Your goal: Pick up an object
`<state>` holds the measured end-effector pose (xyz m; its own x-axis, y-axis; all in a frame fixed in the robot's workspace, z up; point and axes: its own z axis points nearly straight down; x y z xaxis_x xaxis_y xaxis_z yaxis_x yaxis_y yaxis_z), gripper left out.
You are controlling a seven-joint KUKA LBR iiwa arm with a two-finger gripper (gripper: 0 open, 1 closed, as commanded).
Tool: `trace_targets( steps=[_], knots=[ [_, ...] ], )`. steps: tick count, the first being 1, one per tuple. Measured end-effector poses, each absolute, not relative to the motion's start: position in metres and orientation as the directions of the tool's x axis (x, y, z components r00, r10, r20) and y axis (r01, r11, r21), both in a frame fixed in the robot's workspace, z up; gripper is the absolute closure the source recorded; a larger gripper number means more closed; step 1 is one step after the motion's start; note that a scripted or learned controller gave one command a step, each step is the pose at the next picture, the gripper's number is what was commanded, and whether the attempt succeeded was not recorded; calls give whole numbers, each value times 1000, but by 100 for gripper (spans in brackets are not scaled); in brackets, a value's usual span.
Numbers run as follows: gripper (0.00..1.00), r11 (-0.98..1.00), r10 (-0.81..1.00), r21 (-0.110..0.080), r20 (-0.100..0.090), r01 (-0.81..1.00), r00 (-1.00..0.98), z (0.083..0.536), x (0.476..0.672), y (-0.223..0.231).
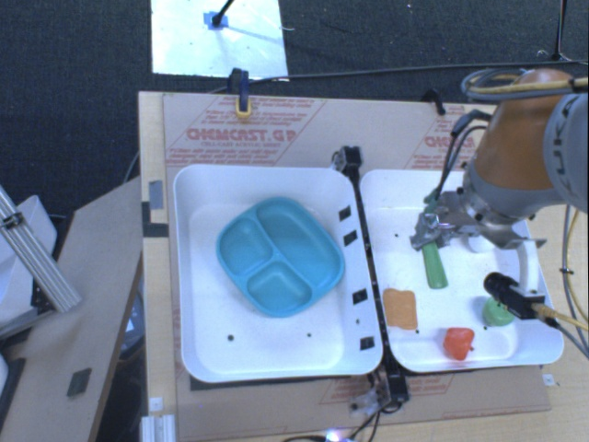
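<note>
Bench with two bins: my tool [431, 238] poised at the green stick's [434, 267] top end for grasping; finger state indiscernible.

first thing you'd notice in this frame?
The blue divided plate, lying alone in the middle of the left bin. Next, the grey and orange arm reaching in from the right, its gripper low over the upper end of a green stick-like object in the right bin. Below lie an orange flat piece and a small red object.
</note>
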<state>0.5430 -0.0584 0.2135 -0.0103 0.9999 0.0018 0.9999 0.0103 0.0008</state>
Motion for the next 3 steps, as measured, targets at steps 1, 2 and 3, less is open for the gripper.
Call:
trace_targets(
  steps=[1, 2, 3],
  knots=[
    [100, 10, 1000, 1, 2, 1000, -10, 208, 539, -11],
    [100, 11, 1000, 2, 2, 1000, -11, 222, 532, 42],
    [100, 8, 1000, 1, 1, 1000, -8, 214, 524, 95]
  ],
)
